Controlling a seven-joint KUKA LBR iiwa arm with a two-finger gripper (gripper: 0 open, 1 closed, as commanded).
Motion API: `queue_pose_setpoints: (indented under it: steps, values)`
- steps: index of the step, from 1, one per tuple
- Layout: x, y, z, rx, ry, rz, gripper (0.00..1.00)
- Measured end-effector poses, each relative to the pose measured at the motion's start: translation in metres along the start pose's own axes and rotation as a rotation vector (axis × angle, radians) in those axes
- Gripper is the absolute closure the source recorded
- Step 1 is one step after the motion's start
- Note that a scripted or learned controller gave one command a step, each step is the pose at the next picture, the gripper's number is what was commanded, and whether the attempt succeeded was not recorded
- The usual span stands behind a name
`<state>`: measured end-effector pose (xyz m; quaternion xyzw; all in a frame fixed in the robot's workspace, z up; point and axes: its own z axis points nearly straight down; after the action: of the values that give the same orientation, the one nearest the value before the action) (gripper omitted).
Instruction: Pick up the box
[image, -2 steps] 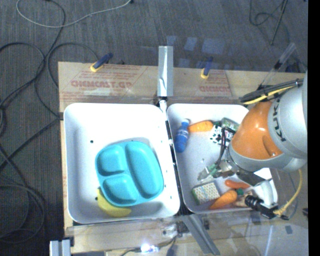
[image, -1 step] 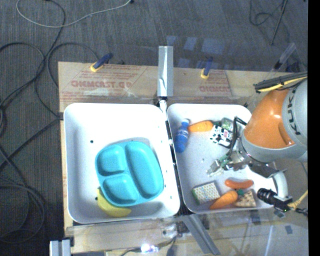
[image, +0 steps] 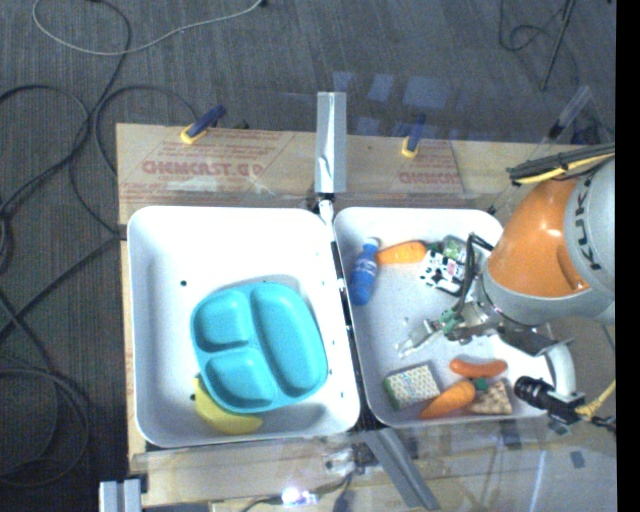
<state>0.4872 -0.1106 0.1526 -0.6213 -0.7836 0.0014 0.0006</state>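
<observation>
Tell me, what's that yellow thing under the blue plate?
A yellow edge pokes out beneath the blue divided plate in the left bin. It may be a banana, but the plate covers most of it.

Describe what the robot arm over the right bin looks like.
The arm is bulky and rounded: a big orange band beside a grey shell bearing dark lettering. Thin dark cables loop off its left side, and a metallic hand juts out below them.
</observation>
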Motion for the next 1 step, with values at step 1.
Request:
queue_pose_setpoints:
  steps: [1]
  values:
    - [0.008,0.0006,0.064,-0.008,-0.002,0.099,0.0]
